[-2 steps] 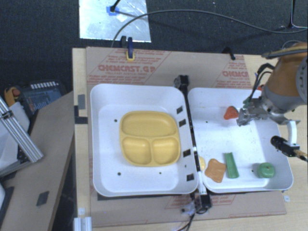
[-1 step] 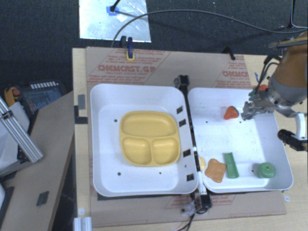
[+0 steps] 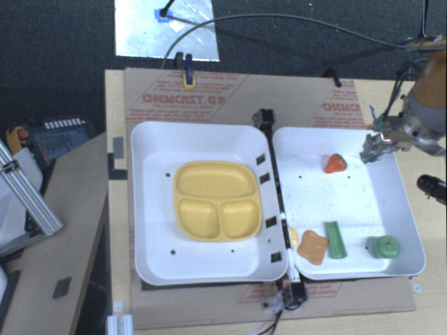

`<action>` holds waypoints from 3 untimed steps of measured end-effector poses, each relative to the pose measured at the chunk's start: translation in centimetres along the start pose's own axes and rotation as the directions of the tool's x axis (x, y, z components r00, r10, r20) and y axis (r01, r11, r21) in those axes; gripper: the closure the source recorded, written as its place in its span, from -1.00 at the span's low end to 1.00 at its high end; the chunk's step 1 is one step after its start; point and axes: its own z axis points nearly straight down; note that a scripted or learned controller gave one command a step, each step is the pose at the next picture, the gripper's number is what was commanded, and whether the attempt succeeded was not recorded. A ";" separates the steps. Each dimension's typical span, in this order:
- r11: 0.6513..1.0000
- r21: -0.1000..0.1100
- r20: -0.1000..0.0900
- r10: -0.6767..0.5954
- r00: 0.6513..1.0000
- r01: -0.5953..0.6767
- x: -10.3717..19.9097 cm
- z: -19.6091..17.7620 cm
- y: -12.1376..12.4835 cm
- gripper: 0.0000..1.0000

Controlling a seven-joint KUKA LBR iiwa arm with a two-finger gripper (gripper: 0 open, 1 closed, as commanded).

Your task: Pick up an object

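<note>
- At the far right of the scene, the gripper [image 3: 374, 147] hangs over the far right edge of the right bin [image 3: 349, 137]; nothing shows between its fingers, and whether they are spread or closed cannot be told.
- Behind the gripper, the grey arm [image 3: 427, 107] enters from the right, its orange band uppermost.
- Nearest to the gripper, an orange-red object [image 3: 335, 163] lies on the bin floor, to the left of the gripper and apart from it.
- Along the near edge of the right bin lie three further objects: a green round object [image 3: 385, 246] at the right, a green stick [image 3: 335, 239] upright in the view, and a tan-orange piece [image 3: 312, 247] touching the stick's left side.
- Left of the bin divider, the left bin [image 3: 150, 187] holds a yellow tray [image 3: 213, 199] with three compartments, lying flat near the bin's middle.
- Both bins rest on a cardboard sheet [image 3: 230, 89] printed with red lettering, which covers the bench.
</note>
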 end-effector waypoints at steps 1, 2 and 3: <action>1.000 0.004 -0.004 -0.004 1.000 0.004 5.1 -1.0 -0.3 1.00; 1.000 0.006 -0.004 -0.004 1.000 0.004 10.0 0.1 -0.9 1.00; 1.000 0.005 -0.004 -0.005 1.000 0.005 14.6 -0.7 -1.5 1.00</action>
